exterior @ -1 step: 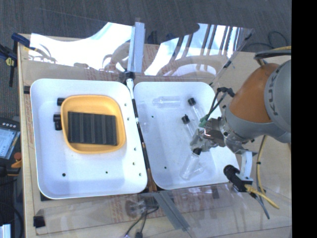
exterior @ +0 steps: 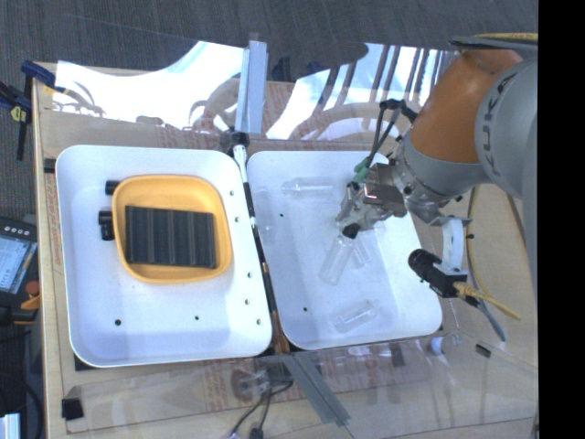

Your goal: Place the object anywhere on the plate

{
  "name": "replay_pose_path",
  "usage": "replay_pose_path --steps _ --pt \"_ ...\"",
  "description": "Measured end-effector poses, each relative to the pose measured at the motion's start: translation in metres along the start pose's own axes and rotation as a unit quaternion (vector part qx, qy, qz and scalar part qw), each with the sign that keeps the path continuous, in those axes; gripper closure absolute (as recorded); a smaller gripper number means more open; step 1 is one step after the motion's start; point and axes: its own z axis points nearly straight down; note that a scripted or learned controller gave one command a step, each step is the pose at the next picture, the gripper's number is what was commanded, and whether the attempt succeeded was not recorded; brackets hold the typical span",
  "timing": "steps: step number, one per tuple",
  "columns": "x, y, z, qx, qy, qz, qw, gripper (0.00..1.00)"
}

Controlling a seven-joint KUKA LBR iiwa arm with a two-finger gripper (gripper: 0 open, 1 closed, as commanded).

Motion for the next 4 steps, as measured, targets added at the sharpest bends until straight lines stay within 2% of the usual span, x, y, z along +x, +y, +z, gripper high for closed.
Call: replay_pose_path --steps 1,2,3,4 --pt "0.015 0.047 0.021 0.000 0.000 -0.084 0.9965 1.00" --pt "0.025 0.055 0.050 0.001 0.001 -0.190 0.9819 1.00" --pt "0.054 0.080 -0.002 -0.001 -0.001 -0.276 0.9612 1.00" --pt "0.067 0.098 0.006 -0.003 -0.001 -0.330 0.9438 1.00"
